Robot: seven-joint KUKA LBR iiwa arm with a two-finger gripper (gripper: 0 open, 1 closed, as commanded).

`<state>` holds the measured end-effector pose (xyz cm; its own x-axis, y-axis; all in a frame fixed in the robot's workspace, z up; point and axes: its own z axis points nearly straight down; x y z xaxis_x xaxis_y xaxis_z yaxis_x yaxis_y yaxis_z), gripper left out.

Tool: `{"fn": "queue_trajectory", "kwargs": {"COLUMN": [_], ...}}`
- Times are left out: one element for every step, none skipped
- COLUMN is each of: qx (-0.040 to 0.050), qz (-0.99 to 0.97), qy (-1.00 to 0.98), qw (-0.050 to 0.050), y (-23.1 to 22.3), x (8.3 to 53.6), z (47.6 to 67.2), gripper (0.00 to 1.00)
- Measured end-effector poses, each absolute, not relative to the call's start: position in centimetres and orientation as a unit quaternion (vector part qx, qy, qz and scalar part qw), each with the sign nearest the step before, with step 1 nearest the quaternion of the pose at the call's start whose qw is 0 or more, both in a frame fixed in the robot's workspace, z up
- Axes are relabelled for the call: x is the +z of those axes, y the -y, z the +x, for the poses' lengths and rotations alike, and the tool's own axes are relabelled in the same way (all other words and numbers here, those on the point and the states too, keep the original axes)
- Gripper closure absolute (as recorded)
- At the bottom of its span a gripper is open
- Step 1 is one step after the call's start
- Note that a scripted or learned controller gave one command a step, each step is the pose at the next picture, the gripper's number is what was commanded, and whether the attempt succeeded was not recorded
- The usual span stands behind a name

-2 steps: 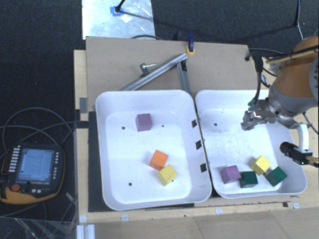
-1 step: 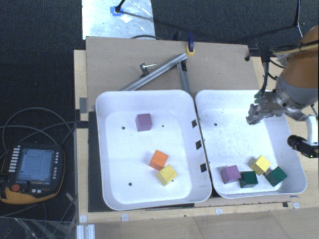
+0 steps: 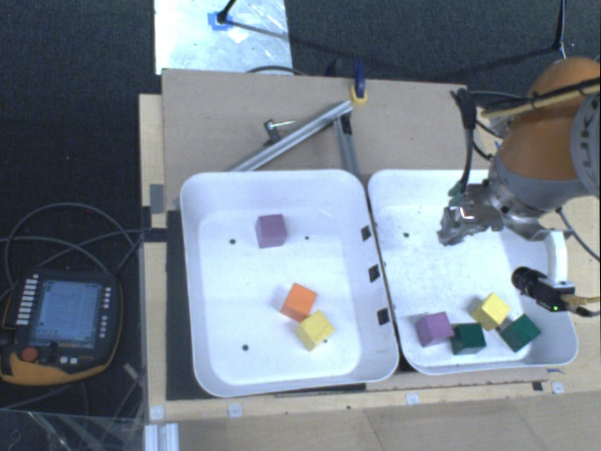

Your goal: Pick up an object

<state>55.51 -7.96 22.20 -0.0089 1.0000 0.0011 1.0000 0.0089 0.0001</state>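
The left white plastic bin [image 3: 202, 252] holds three small cubes [image 3: 299, 301]; the right white plastic bin [image 3: 413, 252] holds four cubes [image 3: 467, 329] clustered near its front edge.

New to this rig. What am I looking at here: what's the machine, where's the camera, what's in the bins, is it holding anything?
One fixed camera looks down at a slant on a bench with two shallow white bins. The grey arm with the orange band is a KUKA iiwa reaching in from the right; its two-finger gripper hangs over the right bin, and no block is visible between its fingers. The left bin holds a purple block, an orange block and a yellow block touching the orange one. The right bin holds a purple block, two dark green blocks and a yellow one, clustered at its near edge. The handheld controller lies left of the bench.
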Motion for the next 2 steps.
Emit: {"fn": "queue_trajectory", "kwargs": {"qx": [-0.0006,-0.0008], "qz": [-0.704,-0.704], "qy": [0.711,0.711], "qw": [0.0,0.001], "y": [3.1,-1.6], "x": [21.7,21.2], "z": [54.9,53.6], "gripper": [1.0,1.0]}}
